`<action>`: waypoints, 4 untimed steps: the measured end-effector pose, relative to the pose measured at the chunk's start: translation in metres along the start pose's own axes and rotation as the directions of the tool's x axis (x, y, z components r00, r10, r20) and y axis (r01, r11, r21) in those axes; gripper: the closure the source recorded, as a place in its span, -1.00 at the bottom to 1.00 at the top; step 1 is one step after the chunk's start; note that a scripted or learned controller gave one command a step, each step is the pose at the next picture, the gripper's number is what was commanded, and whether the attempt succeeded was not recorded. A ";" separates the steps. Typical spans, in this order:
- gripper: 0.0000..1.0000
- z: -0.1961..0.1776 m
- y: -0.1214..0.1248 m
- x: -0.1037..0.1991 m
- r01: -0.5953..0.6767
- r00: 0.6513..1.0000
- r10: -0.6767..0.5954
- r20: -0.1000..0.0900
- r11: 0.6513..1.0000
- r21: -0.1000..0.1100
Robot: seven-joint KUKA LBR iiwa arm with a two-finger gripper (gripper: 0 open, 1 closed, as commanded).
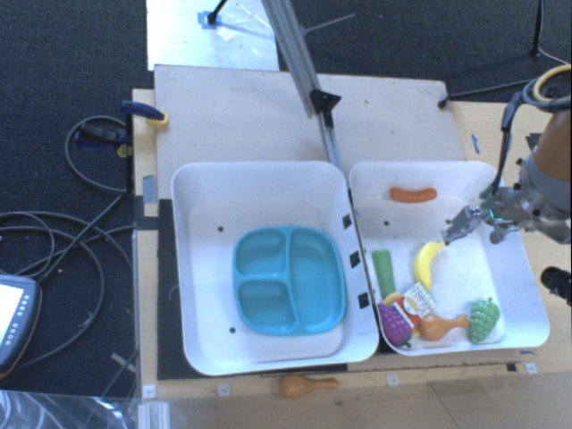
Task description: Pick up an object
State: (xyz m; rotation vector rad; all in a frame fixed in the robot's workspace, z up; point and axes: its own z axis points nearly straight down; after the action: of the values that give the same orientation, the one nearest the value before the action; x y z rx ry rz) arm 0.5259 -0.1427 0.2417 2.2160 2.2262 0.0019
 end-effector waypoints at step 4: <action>-1.00 0.154 0.002 0.001 -0.004 1.000 0.004 -0.001 1.000 0.004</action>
State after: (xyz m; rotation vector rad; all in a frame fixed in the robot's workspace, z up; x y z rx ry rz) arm 0.5276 -0.1416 0.0882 2.2230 2.2241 -0.0022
